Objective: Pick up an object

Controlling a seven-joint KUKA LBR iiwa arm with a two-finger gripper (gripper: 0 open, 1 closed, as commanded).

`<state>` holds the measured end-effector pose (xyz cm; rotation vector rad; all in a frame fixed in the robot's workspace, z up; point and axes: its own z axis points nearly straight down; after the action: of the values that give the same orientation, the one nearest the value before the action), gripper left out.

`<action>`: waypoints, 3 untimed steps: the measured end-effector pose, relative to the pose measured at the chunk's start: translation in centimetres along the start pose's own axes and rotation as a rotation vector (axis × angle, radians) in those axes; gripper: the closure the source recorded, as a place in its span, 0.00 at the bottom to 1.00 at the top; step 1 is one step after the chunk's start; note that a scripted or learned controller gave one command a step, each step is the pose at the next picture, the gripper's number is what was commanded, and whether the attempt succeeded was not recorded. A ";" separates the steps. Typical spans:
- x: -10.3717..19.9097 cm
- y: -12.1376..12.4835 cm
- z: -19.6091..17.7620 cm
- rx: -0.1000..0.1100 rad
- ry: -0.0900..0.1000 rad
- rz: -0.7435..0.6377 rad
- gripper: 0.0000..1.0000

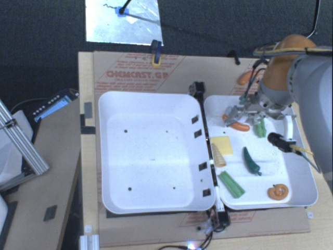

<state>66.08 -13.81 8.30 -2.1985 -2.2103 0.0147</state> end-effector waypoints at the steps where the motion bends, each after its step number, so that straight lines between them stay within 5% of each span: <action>1: -3.1 -3.6 -0.1 -0.023 -0.012 0.007 0.00; 2: -6.5 -0.2 -0.1 0.002 0.006 -0.003 0.00; 3: -6.5 -0.3 -1.0 0.001 0.000 -0.005 1.00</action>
<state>65.82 -20.34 9.27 -2.1928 -2.2155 0.0154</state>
